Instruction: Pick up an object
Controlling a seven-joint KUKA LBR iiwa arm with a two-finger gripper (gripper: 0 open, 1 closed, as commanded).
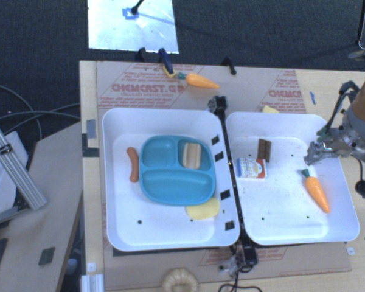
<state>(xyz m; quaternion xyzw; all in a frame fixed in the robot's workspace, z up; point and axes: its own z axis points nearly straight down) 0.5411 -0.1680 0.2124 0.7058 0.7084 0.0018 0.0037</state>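
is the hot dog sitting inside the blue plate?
No, the hot dog lies on the floor of the left bin, just outside the left edge of the blue plate.

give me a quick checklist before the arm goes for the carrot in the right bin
1. Gripper near target: ok, it sits just above the carrot top.
2. Finger state: cannot tell.
3. Anything held: cannot tell.
4. Carrot free of neighbours: ok, the milk carton and chocolate bar lie apart to its left.
5. Carrot clear of the right bin wall: ok, it lies on the floor.
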